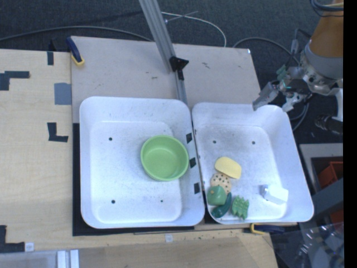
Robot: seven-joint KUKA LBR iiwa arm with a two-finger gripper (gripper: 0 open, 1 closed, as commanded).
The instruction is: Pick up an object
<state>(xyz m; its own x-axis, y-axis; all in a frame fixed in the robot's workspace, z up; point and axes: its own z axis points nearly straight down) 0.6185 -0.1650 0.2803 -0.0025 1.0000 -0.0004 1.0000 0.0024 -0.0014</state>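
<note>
My pincer (pixel 274 99) hangs over the top right corner of the right bin (pixel 290 128), just past its rim, nothing btwn the fingers. Fingers look spread apart, so I'd call it released, tho the angle is poor and the tips are small here. My wrist w/ the orange band sits at the view's upper right.

Right bin holds the pickable stuff, all well apart from my pincer, clustered near its front left: a yellow piece (pixel 228 167), a tan dotted piece (pixel 220 181) touching it below, a dark green item (pixel 218 197) under that, and a leafy green toy (pixel 240 207) just beside. A small white block (pixel 274 193) lies near the front right corner.

Left bin (pixel 95 116) has a green bowl (pixel 164 158), upright, near its right side.
</note>
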